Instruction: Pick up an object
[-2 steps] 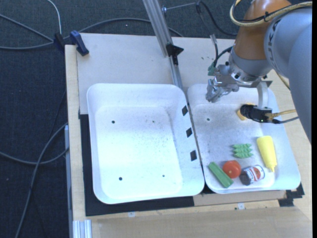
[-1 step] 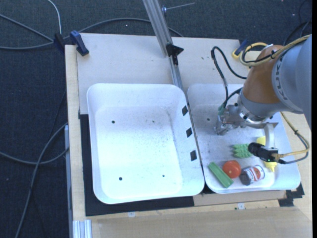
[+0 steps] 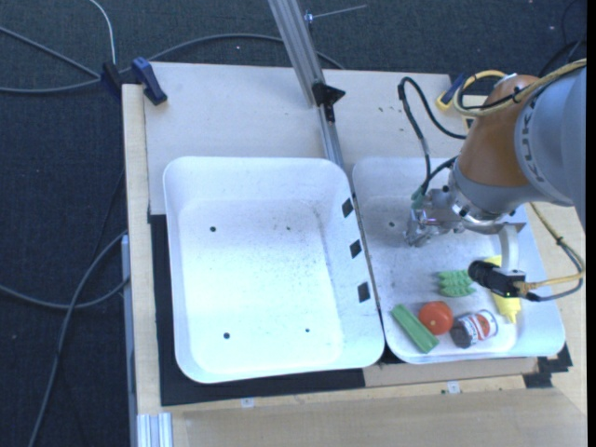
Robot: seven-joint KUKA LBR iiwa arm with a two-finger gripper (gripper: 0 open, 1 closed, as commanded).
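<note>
From the camera view, four candidates lie in the right bin (image 3: 396, 268), clustered round a red ball (image 3: 435, 318) near the bin's front rim. A green stick (image 3: 413, 328) lies slantwise just left of the ball, touching it or nearly so. A small can (image 3: 473, 328) with a red and white label lies on its side just right of the ball. A green ridged piece (image 3: 454, 282) sits just behind the ball, toward the arm.

All four look like light toy pieces. The ball is probably smooth and hard, so it is likely to roll or squirt out of a pinch unless it is taken squarely across its middle. The stick looks stiff and narrow, and a grip across its short width, at mid-length, seems the safest choice. The can may roll. The ridged piece may offer some grip.

The jaws hang low over bare bin floor, well behind the ball and a little to its left, apart from every piece. Nothing shows between them. Whether they stand apart or together cannot be told from this angle.
</note>
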